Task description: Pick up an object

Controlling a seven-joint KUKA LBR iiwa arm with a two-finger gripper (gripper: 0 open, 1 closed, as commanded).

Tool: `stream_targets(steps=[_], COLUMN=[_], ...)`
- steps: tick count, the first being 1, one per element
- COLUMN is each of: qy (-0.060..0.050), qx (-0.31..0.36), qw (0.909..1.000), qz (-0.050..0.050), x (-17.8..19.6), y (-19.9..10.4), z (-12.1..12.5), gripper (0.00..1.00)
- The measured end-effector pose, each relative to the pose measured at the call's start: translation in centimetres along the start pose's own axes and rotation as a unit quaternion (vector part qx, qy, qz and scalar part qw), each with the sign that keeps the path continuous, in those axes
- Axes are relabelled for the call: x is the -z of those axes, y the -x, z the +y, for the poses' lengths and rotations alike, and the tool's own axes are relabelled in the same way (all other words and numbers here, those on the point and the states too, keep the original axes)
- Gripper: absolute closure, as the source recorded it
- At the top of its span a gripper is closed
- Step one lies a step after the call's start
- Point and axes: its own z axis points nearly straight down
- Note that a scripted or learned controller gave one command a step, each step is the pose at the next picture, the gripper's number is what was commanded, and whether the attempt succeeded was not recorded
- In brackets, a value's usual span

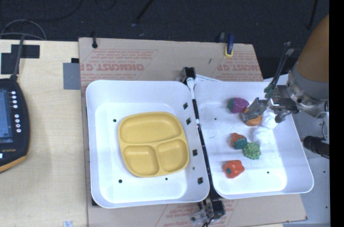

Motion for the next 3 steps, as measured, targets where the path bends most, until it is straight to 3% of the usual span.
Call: stream_targets(steps=[1,2,3], qy=[0.005,0.009,0.009], qx=[0.000,0.000,-0.005], qw=[1.0000,1.0000,0.9999], qz=[0.000,-0.004,-0.004], x=[-16.3,-17.2,-16.1], y=[2.6,-2.9,-2.5], z=[-2.7,-5.6,-5.6], gripper=[0.00,0.00,1.00])
